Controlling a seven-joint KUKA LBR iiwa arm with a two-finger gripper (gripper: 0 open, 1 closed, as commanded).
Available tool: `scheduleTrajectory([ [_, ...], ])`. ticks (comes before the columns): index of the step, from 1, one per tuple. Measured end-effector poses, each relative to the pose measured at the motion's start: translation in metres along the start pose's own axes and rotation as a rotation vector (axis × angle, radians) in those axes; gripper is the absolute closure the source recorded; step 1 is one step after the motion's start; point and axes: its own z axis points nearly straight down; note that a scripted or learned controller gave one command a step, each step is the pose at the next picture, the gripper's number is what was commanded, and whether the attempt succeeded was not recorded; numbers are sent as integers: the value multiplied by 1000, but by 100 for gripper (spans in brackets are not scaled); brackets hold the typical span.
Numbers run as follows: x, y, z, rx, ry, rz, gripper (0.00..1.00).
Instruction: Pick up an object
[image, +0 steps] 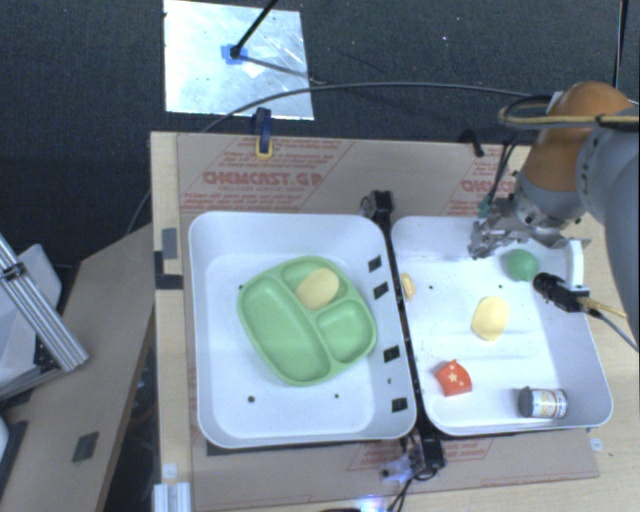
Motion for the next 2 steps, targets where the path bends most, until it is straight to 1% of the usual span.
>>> scheduleTrajectory([
  [1,1,3,-44,1,1,2,100],
  [2,11,3,-98,-2,0,0,100],
])
